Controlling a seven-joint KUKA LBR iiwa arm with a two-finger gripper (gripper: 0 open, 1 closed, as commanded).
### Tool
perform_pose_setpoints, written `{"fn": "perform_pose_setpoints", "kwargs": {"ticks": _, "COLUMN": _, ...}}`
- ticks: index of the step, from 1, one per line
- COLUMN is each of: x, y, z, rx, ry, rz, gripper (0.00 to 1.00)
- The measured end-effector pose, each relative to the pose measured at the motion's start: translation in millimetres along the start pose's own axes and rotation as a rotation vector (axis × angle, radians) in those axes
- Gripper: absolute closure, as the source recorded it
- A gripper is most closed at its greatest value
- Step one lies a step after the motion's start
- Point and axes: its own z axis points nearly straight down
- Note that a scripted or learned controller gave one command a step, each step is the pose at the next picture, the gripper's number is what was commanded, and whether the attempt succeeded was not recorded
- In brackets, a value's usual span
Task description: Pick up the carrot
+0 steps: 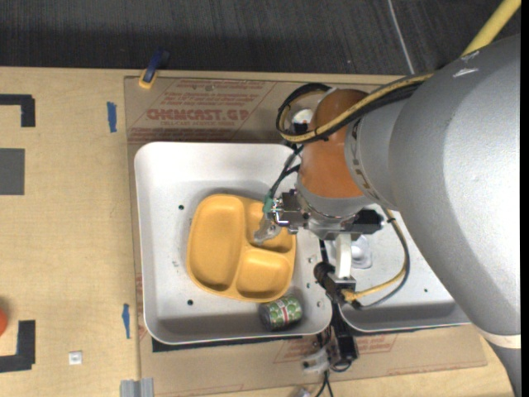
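Gripper: over the yellow tray; finger state hidden, cannot tell.
Risk: grabbing the tray rim or green can; no carrot identifiable.

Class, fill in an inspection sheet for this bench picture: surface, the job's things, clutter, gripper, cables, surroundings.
Surface: two white bins side by side, left bin and right bin, on a cardboard sheet.
Job's things: nothing seen of a carrot.
Clutter: yellow divided plate and a small green can in the left bin.
Gripper: the gripper sits over the plate's right edge; finger state unclear.
Cables: black and yellow cables loop under the wrist.
Surroundings: blue tape marks on the bench.
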Motion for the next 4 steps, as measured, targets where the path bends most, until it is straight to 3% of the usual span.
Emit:
{"fn": "perform_pose_setpoints", "kwargs": {"ticks": 1, "x": -15.4, "y": -0.8, "z": -8.9, "rx": 0.007, "ry": -0.023, "rz": 0.016, "gripper": 1.0}}
{"fn": "perform_pose_setpoints", "kwargs": {"ticks": 2, "x": -10.8, "y": 5.6, "z": -8.3, "rx": 0.013, "ry": -0.028, "rz": 0.113, "gripper": 1.0}}
{"fn": "perform_pose_setpoints", "kwargs": {"ticks": 3, "x": -97.5, "y": -29.1, "z": -124.2, "rx": -0.011, "ry": 0.003, "rz": -0.043, "gripper": 1.0}}
{"fn": "perform_pose_setpoints", "kwargs": {"ticks": 4, "x": -31.1, "y": -55.5, "z": -62.2, "rx": -0.006, "ry": 0.006, "rz": 0.255, "gripper": 1.0}}
